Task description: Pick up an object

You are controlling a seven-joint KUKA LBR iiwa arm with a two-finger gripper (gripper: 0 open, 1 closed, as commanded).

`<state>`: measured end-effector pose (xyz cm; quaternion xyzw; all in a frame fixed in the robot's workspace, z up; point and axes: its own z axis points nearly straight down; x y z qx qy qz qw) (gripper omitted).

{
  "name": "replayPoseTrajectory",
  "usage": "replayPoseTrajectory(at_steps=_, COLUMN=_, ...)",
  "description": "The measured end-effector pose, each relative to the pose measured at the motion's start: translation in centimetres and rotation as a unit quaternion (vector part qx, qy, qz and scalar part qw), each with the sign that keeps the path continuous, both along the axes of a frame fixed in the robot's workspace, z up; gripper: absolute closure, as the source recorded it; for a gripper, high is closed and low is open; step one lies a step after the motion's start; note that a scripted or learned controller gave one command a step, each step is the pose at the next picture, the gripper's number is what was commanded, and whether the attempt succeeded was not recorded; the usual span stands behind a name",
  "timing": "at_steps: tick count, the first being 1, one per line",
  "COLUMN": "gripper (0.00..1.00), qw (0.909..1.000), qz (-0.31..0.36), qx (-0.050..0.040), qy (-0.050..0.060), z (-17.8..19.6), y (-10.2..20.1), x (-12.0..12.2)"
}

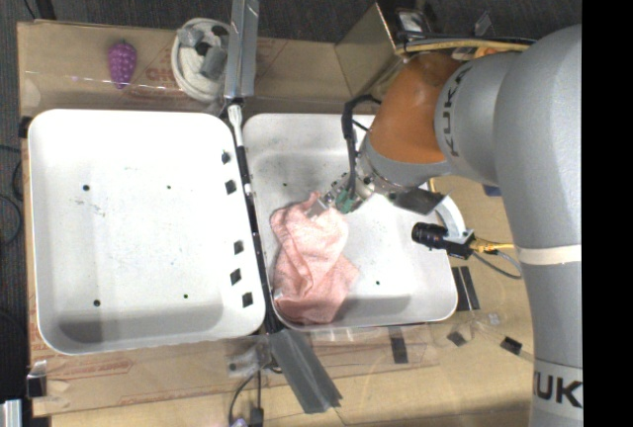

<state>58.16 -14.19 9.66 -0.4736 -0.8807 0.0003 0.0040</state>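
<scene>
Gripper (341, 199) down at upper edge of pink cloth (312, 262), which lies crumpled in right bin (297, 133) against centre divider; can't tell finger state; risks pinching only a loose fold, slipping free on lift.

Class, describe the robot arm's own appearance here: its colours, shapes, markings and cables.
The arm is thick, rounded and grey, with an orange band above the wrist. Dark KUKA lettering shows on the grey casing near that band and again at the lower right. A black cable loops beside the wrist. The tool is small, dark and metallic.
</scene>
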Motion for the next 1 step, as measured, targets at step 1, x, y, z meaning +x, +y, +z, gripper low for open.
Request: replayPoseTrajectory(at_steps=1, gripper=1.00, qw=0.9998, qz=-0.021, qx=-0.0018, qy=-0.002, z=9.29, y=9.18, x=7.58)
